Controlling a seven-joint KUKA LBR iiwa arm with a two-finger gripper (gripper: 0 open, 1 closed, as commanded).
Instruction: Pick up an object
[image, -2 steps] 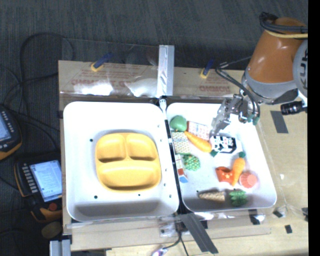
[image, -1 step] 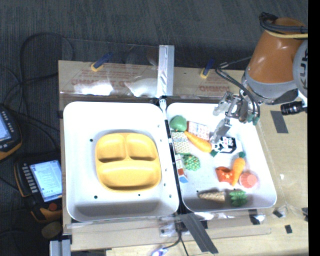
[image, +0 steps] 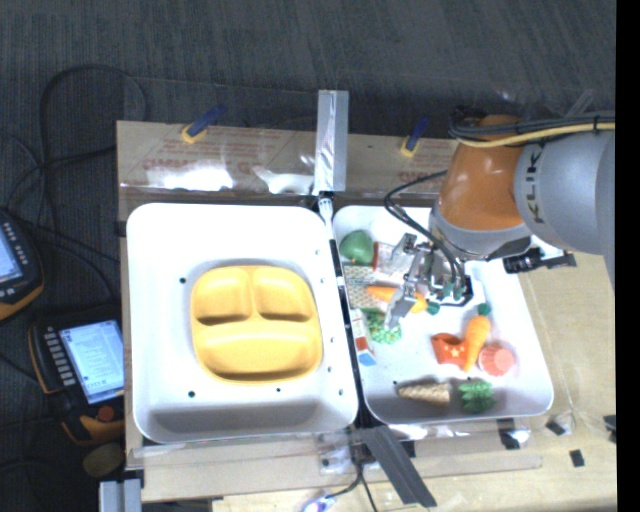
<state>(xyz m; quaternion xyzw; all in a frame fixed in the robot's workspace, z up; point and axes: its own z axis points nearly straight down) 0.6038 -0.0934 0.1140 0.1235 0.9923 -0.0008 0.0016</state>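
Claw (image: 408, 292) just above orange toy (image: 381, 294), green apple (image: 355, 245) beyond.

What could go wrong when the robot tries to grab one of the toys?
The toys lie crowded in the right bin, so the gripper might bump a neighbour like the green ball or catch two toys together. It also works near the wall between the bins, so a nudged toy could get wedged there.
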